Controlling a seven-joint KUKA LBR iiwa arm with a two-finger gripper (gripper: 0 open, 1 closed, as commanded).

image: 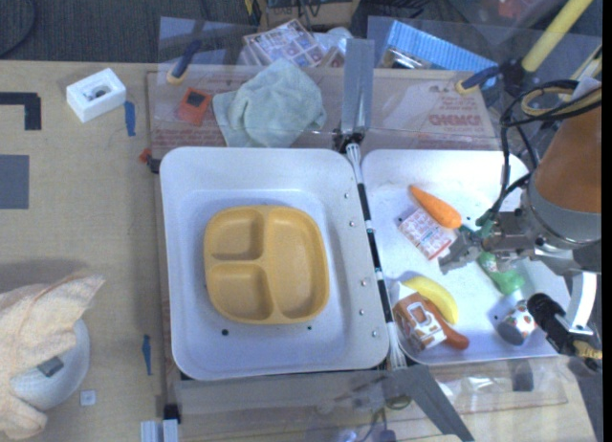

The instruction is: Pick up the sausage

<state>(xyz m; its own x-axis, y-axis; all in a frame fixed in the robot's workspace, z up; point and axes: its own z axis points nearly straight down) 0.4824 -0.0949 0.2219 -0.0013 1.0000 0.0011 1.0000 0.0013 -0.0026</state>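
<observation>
The sausage [453, 337], short and reddish-brown, lies at the front of the right bin [478, 177]. It pokes out from beside a brown-and-white wrapped item [418, 320], just below a yellow banana [431, 296]. My gripper [462, 248] reaches in from the right and sits over the middle of the right bin, between a small red-and-white packet [425, 231] and a green bottle [503, 274]. It is well behind the sausage and apart from it, with nothing visibly held.
An orange carrot [435, 207] lies behind the packet. A silver object [513, 324] rests at the right bin's front right. The left bin [182, 191] holds a yellow divided plate [267, 263]. A green cloth [273, 103] lies behind the bins.
</observation>
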